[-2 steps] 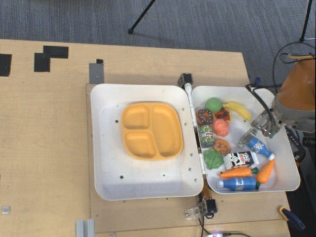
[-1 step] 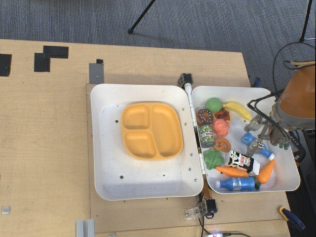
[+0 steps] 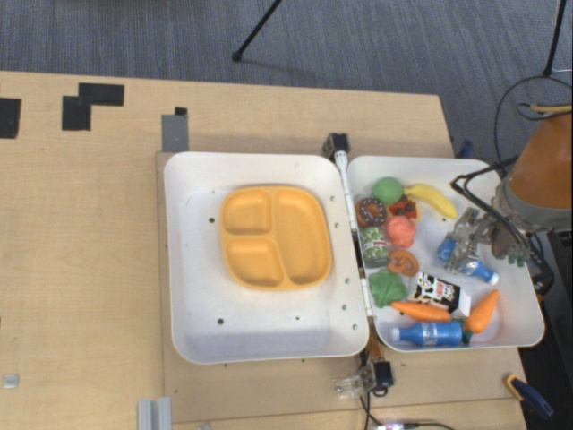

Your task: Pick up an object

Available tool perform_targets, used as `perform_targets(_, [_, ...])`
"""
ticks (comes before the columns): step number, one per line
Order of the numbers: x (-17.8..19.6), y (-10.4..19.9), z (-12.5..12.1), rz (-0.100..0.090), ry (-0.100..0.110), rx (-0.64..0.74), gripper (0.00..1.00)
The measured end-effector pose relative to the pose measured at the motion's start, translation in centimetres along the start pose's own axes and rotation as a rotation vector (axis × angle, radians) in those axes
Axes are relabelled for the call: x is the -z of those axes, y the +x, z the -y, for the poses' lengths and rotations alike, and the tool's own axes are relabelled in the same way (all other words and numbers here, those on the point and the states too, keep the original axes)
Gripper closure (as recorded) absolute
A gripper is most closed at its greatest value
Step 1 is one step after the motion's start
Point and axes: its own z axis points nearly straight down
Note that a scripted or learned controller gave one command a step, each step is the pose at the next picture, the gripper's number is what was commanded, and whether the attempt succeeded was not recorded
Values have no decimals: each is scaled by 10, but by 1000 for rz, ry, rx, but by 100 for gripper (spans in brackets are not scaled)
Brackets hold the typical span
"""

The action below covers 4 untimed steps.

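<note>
Your gripper [image 3: 466, 249] hangs low in the right bin [image 3: 528, 330], over a small blue bottle [image 3: 469, 265] lying by the bin's right side. From this slanted view you cannot tell whether the jaws are spread or pressed together; the metal parts blur into the bottle beneath them, so do not assume anything is caught.

The blue bottle looks like the nearest candidate. If you go for it, line the jaws across its narrow width, not along its length, and come straight down so the tips straddle it instead of landing on top. It is round and will likely roll, so close slowly and centre on the body, away from the cap end.

Mind the neighbours. An orange carrot [image 3: 483, 312] lies just below the bottle toward the front corner, and a black-and-white carton [image 3: 439, 292] sits to its left. A yellow banana [image 3: 431, 199] lies further back, well apart. The crowded left half of this bin holds a green ball [image 3: 388, 190], a pink piece [image 3: 401, 231], a second carrot [image 3: 421, 311] and a larger blue bottle [image 3: 431, 333] along the front wall; leave that cluster alone.

The left bin [image 3: 201, 330] carries a yellow divided plate [image 3: 271, 236] and plays no part in this step.

Lift straight up, and check that something sits between the jaws before you count it as picked.
</note>
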Motion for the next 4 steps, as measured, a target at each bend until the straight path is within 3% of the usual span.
perform_targets(1, [96,-9,-57,-6,4,-162,100])
perform_targets(2, [117,52,-76,-10,6,-422,100])
perform_targets(3, [92,103,-89,-12,7,-554,100])
perform_targets(4, [25,101,-92,-2,3,-807,100])
